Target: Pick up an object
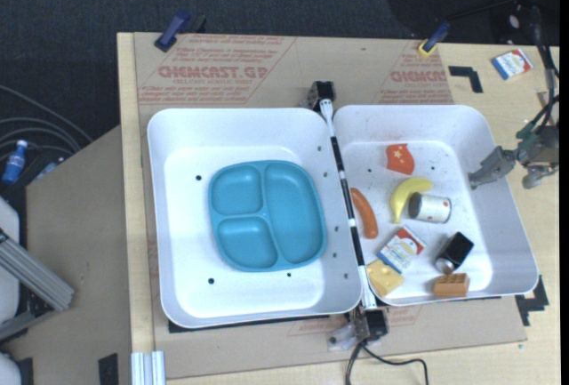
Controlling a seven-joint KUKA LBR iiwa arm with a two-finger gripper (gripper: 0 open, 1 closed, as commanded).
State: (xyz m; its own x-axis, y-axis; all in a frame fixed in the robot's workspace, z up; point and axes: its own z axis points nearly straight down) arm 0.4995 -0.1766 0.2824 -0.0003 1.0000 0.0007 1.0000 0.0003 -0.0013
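Note:
The right bin [498, 223] holds several small items: a red-orange piece [400, 158], a yellow banana [409, 195], a white cylinder [434, 209], an orange sausage shape [364, 212], a small white and red box [402, 248], a black block [457, 250], a yellow wedge [384, 278] and a brown block [451, 285]. My gripper [514, 172] hangs over the bin's right rim, to the right of the banana and the cylinder. Its two grey fingers stand apart, open, and nothing is between them.
The left bin [178, 152] holds a blue divided plate [267, 214]. A black divider strip [342, 188] runs between the bins. On the bench behind are a blue clamp [173, 30], a yellow clamp [433, 38] and a small blue and white carton [511, 63].

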